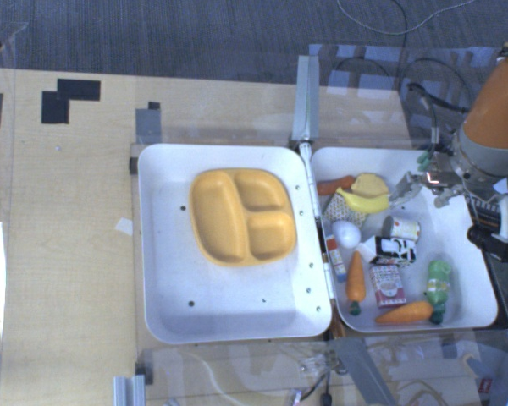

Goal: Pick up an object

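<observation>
Right bin [488, 307] crowded (claw [409, 186] over its far edge)

One camera is sitting high above the bench [68, 227] and is looking down at a slant. It is taking in both white bins: the left bin [161, 311] and the right bin [478, 311]. The arm [495, 117] is coming in from the right.

Open floor around the yellow tray [241, 215]; right bin [483, 307] densely cluttered.
</observation>
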